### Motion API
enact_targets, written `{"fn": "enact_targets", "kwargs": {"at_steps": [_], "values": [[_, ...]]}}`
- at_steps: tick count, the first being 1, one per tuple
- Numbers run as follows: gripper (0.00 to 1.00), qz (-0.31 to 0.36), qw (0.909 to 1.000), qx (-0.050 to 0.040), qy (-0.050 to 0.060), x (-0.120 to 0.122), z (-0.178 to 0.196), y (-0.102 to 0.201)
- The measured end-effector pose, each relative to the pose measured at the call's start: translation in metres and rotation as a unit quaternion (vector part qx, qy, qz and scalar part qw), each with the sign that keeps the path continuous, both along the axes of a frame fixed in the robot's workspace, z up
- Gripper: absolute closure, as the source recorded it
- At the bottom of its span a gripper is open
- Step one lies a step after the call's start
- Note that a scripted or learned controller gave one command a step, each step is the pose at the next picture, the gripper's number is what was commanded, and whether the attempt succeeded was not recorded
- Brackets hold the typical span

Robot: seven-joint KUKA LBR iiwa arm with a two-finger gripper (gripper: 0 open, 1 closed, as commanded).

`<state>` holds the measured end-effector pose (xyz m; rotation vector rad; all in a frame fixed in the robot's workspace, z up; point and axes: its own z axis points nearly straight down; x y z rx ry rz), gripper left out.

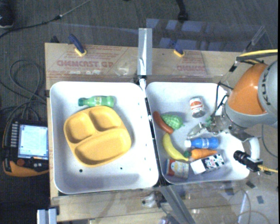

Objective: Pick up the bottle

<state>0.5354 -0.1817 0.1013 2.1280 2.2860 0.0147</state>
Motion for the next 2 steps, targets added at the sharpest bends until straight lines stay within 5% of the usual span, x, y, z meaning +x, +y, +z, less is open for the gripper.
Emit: {"fn": "enact_targets", "kwargs": {"at_steps": [1, 2], "values": [[0.00, -0.038, 0.9993, -0.0015, 0.000, -0.030, -0.010, 0.034], [1.00, -0.038, 0.9993, -0.0001, -0.003, -0.028, 0.001, 0.035]]}}
